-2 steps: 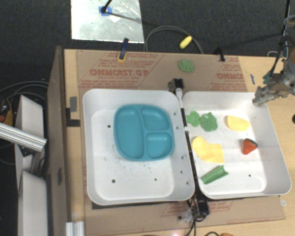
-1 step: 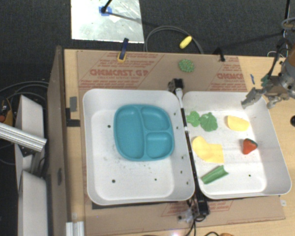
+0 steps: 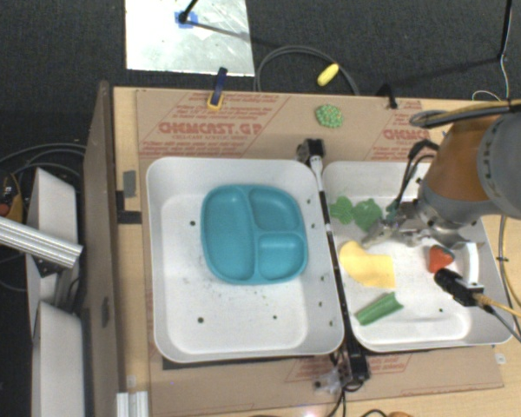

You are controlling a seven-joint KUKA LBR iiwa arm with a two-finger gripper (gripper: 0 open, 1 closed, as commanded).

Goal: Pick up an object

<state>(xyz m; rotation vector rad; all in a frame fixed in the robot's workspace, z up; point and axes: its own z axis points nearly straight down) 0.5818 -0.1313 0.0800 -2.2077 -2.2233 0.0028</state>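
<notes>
My gripper (image 3: 384, 230) is low in the right bin (image 3: 417, 330), reaching in from the right. Its tip sits between a green leafy piece (image 3: 354, 210), just to its upper left, and a yellow floppy piece (image 3: 369, 267) just below it. A green stick (image 3: 379, 308) lies nearer the bin's front. A small red piece (image 3: 438, 257) shows under the wrist on the right, partly covered. I see nothing between the fingers.
The left bin (image 3: 178, 320) holds a blue divided plate (image 3: 253, 234). The wall between the two bins (image 3: 328, 250) runs just left of the gripper. A green round thing (image 3: 329, 115) and a yellow piece (image 3: 328, 75) lie outside the bins at the back.
</notes>
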